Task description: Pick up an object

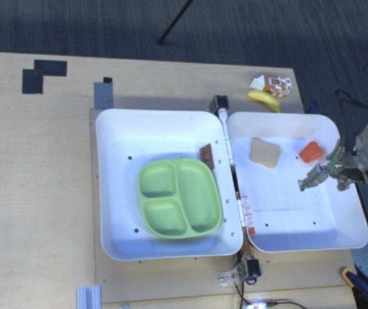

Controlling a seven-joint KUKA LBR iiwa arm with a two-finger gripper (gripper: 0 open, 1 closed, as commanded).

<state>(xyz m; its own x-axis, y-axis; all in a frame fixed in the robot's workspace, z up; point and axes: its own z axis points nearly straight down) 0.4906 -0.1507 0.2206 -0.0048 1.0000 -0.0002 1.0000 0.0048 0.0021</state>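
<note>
A tan bread-like slice point(265, 152) lies in the back of the right bin point(300, 234). Close to that bin's right wall sits a small orange object point(310, 152). My gripper point(329, 181) hangs over the right side of this bin, just in front of the orange object and right of the slice. It is open, one finger point(310, 181) pointing left and the other point(345, 184) near the bin wall, with nothing between them. A small brown piece point(205, 153) rests in the left bin point(116, 172) by the divider.
A green divided plate point(179, 197) takes up the middle of the left bin. Behind the right bin, on the bench, lie a yellow banana point(264, 99) and a small packet point(278, 85). The centre and front of the right bin's floor are bare.
</note>
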